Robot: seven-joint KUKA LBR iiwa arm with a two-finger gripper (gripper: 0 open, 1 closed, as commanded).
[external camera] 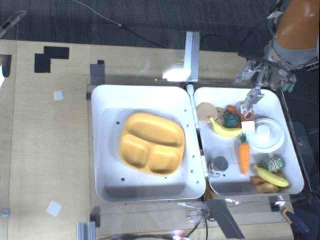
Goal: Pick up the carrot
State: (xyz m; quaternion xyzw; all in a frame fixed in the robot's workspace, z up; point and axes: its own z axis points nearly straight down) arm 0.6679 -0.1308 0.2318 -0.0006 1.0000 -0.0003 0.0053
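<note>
On the left half of the bench [45,149], pale wood carries a few black marker shapes and small pale squares, and next to it sits the left bin [107,184], a shallow white tray holding a yellow divided plate [151,143] with three compartments, lying a little left of the bin's middle. Between the two bins runs a narrow metal divider, with an upright metal post [192,56] rising at its far end. Across that divider, the right bin [295,176] is crowded: a tan round piece [205,111] lies near its far left corner, a small banana [225,129] curves just beside it, and a dark teal lump [231,119] rests against the banana's inner side. A small grey-topped can [218,165] stands near the left wall toward the front. The carrot [244,155] lies in the middle of this bin, its orange body pointing toward the front and its green top toward the back, just left of a white round bowl [266,134] and apart from the gripper. A second banana [271,176] lies at the front right, near a green patterned ball [275,162]. Above the bin's far right corner hangs the gripper [256,95], under the grey arm with its orange band [300,19]; whether its fingers are spread or pressed together I cannot tell.
</note>
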